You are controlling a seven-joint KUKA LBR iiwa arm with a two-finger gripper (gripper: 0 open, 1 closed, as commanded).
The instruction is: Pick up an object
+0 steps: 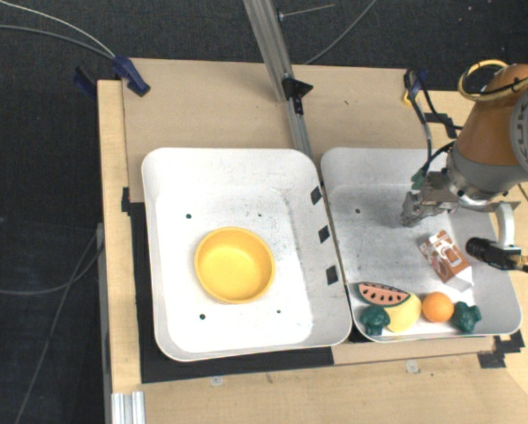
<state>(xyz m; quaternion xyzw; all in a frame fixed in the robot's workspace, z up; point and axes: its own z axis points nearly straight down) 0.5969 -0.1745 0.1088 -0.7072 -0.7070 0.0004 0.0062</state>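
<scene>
Two white bins (237,170), one yellow bowl (234,264), and six small items (420,299) (mostly toy food).

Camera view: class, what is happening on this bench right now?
A grey and orange robot arm reaches in from the right, its gripper low over a bare patch of the right bin. It holds nothing visible. The toys lie nearer the front of that bin: a wrapped snack, a watermelon slice, a lemon, an orange and two green pieces. The left bin holds a yellow bowl.
</scene>
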